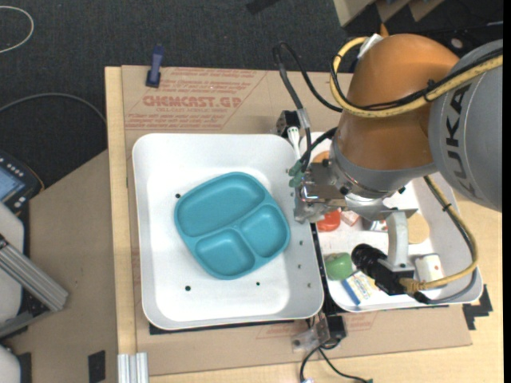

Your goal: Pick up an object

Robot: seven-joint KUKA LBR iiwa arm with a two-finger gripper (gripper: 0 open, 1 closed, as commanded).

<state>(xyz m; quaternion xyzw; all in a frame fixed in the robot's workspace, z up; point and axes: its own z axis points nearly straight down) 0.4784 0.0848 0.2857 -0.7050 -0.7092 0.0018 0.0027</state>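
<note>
My gripper [313, 206] hangs under the big orange wrist at the left side of the right bin [339, 298], close to the wall between the two bins. A small red object [329, 222] lies right beside it, partly covered by the gripper body. Nearer the front lie a green object [338, 264] and a blue-and-white item [359, 288]. A tan round piece [417, 228] shows further right, and a bit of orange [320, 156] peeks out behind the wrist. The arm hides most of this bin.
The left bin [160, 214] holds a teal divided plate [231, 224] near its middle. Both bins rest on a cardboard sheet [200, 98], with cables running along the bins' far edge. A blue clip [154, 67] sits at the cardboard's back left.
</note>
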